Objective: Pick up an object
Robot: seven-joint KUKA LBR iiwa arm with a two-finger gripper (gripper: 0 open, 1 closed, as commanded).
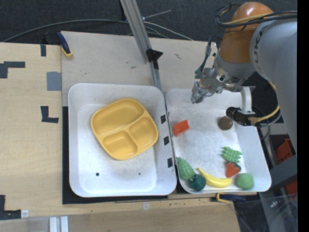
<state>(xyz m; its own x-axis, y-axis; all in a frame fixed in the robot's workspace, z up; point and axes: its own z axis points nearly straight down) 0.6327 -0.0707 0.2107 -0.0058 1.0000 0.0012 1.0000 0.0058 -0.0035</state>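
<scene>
From my station I see the arm (270,47) reaching in from the right, its grey link bending down toward the orange band (241,30) above the wrist. The gripper (199,96) hangs at the arm's left end, pointing down and slightly left, with nothing visible between its tips.

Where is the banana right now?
In the camera view the banana lies in the right bin, along its near edge. A dark green toy sits at its left end and a green ball at its right.
</scene>
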